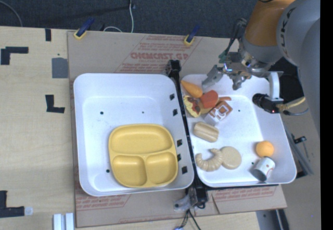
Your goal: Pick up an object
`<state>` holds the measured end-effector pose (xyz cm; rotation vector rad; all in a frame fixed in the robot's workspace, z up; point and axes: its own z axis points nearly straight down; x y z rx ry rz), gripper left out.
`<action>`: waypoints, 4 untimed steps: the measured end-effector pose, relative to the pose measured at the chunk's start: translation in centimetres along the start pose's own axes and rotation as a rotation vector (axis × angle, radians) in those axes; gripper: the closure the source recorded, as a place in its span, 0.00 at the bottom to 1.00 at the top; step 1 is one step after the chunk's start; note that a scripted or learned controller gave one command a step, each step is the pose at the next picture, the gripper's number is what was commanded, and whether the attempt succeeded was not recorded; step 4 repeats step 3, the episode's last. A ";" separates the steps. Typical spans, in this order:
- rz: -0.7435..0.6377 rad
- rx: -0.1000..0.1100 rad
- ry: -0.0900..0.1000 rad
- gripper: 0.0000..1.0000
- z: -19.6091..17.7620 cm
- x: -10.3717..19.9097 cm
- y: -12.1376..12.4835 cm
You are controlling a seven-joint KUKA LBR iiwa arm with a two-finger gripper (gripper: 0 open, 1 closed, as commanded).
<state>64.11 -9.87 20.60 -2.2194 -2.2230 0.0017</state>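
My gripper [223, 82] hangs over the back of the right bin [244, 119], its fingers [210, 78] spread open with nothing between them. Just below and left of it lie a red tomato [209, 99], an orange carrot piece [191, 88], a yellowish food piece [191, 107] and a small red and white box [222, 111]. Farther forward sit a tan bread roll [205, 131], a croissant [208, 161], a round beige biscuit [231, 157], an orange ball [265, 149] and a small white and grey cup [261, 168].
The left bin [93, 99] holds a yellow divided plate [143, 153] toward its front. The wall between the two bins [182, 119] runs just left of the clustered food. The grey arm with its orange band [270, 15] enters from the upper right.
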 end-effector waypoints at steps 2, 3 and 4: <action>0.000 -0.014 -0.005 0.00 12.2 -0.4 0.6; -0.002 -0.014 -0.001 1.00 10.7 -0.1 0.6; -0.002 -0.014 -0.001 1.00 10.7 -0.1 0.6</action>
